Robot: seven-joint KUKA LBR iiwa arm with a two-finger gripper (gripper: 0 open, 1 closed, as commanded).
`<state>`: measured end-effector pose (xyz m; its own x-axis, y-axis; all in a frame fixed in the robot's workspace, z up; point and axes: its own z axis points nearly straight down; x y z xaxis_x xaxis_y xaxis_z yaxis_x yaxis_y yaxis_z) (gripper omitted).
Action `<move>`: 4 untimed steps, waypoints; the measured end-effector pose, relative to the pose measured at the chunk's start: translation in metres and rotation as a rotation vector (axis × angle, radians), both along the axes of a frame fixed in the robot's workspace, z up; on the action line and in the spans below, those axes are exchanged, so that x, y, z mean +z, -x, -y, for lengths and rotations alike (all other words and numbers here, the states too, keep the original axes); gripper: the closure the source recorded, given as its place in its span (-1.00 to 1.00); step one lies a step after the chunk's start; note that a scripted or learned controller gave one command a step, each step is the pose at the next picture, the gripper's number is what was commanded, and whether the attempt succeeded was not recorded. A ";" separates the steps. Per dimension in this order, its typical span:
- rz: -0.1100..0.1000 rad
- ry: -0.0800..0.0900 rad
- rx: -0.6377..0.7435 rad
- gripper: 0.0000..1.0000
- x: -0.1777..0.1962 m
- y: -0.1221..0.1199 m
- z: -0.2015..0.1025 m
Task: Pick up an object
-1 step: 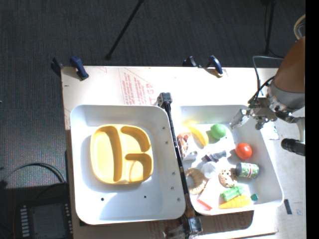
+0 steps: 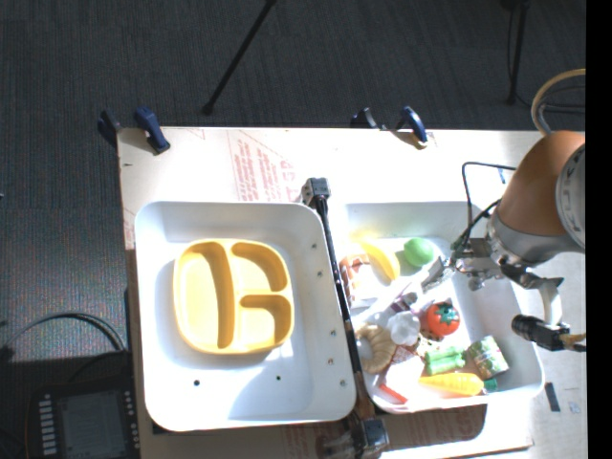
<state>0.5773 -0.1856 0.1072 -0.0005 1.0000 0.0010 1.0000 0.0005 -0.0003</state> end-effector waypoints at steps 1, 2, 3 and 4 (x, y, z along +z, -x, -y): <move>0.016 0.005 -0.001 -1.00 -0.014 0.036 -0.014; 0.018 0.003 -0.001 -1.00 -0.014 0.051 -0.010; 0.014 -0.005 -0.002 1.00 -0.004 0.051 -0.011; 0.001 -0.001 0.004 1.00 0.060 0.034 -0.084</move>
